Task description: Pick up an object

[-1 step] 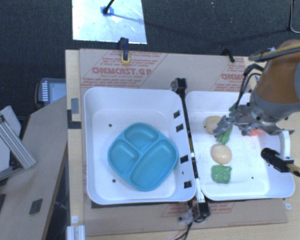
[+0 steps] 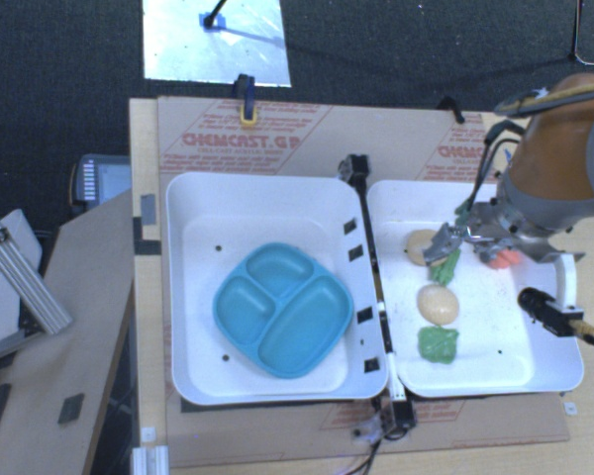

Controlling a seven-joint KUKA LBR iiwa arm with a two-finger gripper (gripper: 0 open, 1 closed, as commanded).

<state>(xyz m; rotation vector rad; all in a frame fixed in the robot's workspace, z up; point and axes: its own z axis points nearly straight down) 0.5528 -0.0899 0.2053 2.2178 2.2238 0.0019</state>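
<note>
The bench (image 2: pixel 277 127) is a cardboard-covered board printed with red lettering, and it carries both bins. The left bin (image 2: pixel 193 216) and the right bin (image 2: pixel 549 364) sit side by side, touching along a dark seam with black clips.

The arm (image 2: pixel 564 146) comes in from the right, grey with an orange band, and hangs over the upper part of the right bin.

A blue plate (image 2: pixel 282 310) with three compartments lies flat in the left bin, toward its lower middle, clear of the walls.

The gripper (image 2: pixel 444 250) points down and left over the right bin's upper left area. Whether its tips are spread or pressed together cannot be told; they blur into the things beneath.

In the right bin, a beige egg shape (image 2: pixel 439 306) lies left of centre. Just below it, nearly touching, is a green lump (image 2: pixel 438 344). A second pale round piece (image 2: pixel 417 245) sits near the left wall, just beside the gripper. A green strip (image 2: pixel 447 265) lies directly under the gripper tips; contact is unclear. An orange-red piece (image 2: pixel 505 259) peeks out beneath the wrist, partly hidden. No thing is plainly lifted off the bin floor.
</note>
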